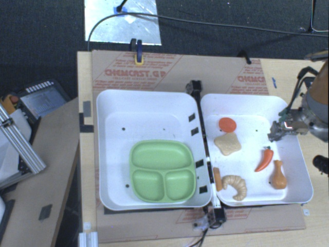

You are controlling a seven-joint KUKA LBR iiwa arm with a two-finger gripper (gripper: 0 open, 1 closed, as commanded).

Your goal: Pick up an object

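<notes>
Gripper [276, 129] is seen at the right wall of the right bin [255, 104], reached in from the right edge; whether it is wide or narrow cannot be told, and nothing is seen held. Red chili pepper [264, 159] lies nearest, just below and slightly left of the claw, apart from it, tilted with its stem end up. Orange drumstick-shaped piece [278, 176] is found just right of the pepper, near the bin's lower right corner. Red round piece [227, 124] is noted well to the left of the claw, at about the same height, with a beige bread-like piece [227, 144] just below it. Croissant [234, 186] lies at the bin's lower left, beside a small orange stick [217, 179] set against the dividing wall. Left bin [144, 112] is occupied by a green divided plate [161, 170] in its lower half. Both bins are set on a cardboard sheet [154, 70].
</notes>
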